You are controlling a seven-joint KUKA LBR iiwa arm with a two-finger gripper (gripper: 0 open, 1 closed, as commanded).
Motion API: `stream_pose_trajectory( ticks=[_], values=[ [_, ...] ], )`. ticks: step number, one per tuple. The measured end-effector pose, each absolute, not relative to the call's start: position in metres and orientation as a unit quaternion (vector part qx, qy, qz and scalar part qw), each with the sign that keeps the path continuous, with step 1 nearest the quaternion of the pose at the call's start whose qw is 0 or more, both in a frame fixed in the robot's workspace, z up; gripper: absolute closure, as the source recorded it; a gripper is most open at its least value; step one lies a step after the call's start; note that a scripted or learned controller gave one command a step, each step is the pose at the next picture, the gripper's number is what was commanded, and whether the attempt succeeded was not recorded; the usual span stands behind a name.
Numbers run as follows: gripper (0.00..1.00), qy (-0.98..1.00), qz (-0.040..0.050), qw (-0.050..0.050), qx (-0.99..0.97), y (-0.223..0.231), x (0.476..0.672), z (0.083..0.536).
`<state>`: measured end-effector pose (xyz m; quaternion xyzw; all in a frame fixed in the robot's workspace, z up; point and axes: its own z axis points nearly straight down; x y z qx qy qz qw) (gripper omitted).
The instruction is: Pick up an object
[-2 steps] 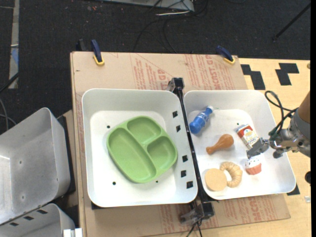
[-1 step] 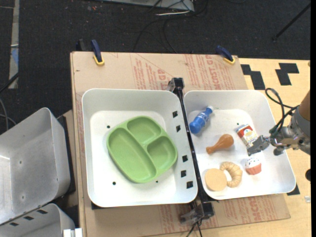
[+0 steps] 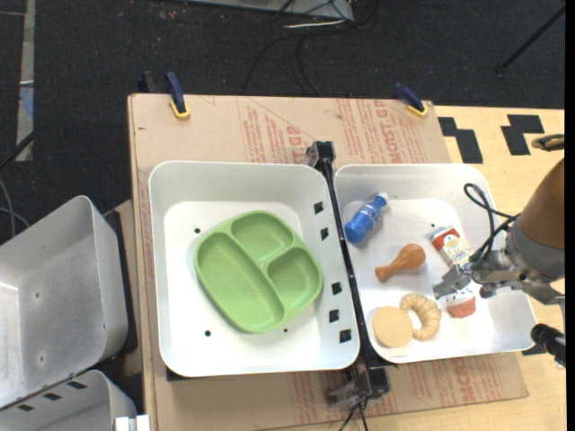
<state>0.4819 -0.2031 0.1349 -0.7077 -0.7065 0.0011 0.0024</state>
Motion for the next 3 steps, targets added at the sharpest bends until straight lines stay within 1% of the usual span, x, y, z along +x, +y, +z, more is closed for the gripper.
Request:
stream_pose_trajectory(
  ticks=[1,2,3],
  values=[
    [0.0,-0.707,0.0,0.0,-0.708,-0.203,0.483,0.091],
    [1.0,-0.706,-0.0006,-0.001,-0.708,-0.202,0.483,0.103],
    [1.0,-0.708,-0.0011,-0.003,-0.706,-0.207,0.493,0.159]
  ],
)
